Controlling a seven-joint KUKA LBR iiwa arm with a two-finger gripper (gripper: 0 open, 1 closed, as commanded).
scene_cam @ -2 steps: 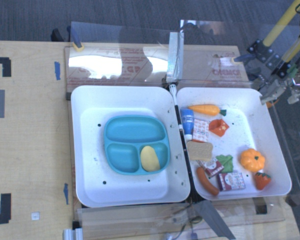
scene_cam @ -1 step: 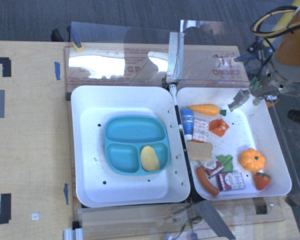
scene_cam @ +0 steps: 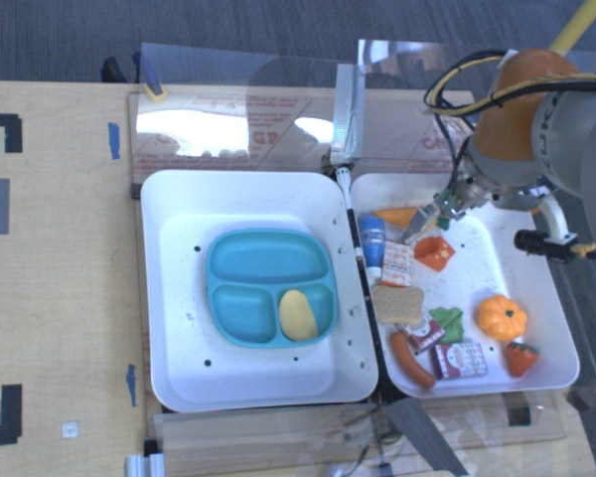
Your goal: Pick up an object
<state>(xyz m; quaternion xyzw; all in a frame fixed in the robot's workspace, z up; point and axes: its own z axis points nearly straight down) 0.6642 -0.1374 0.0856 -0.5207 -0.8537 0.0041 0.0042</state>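
My gripper (scene_cam: 429,225) hangs low over the back part of the right bin (scene_cam: 551,296), reaching in from the upper right. It sits just above a small red toy piece (scene_cam: 435,254) and beside an orange carrot-like piece (scene_cam: 395,215). Whether it touches either one is not visible. Close by lie a blue bottle (scene_cam: 372,238) and a white printed packet (scene_cam: 397,264). Nothing is seen lifted off the bin floor.
Further forward in the right bin lie a tan bread slice (scene_cam: 398,303), a green piece (scene_cam: 445,320), a sausage (scene_cam: 409,359), a red carton (scene_cam: 463,360), an orange pumpkin (scene_cam: 503,318) and a red fruit (scene_cam: 521,358). The left bin (scene_cam: 169,296) holds a blue divided plate (scene_cam: 240,266) with a yellow lemon (scene_cam: 298,315).
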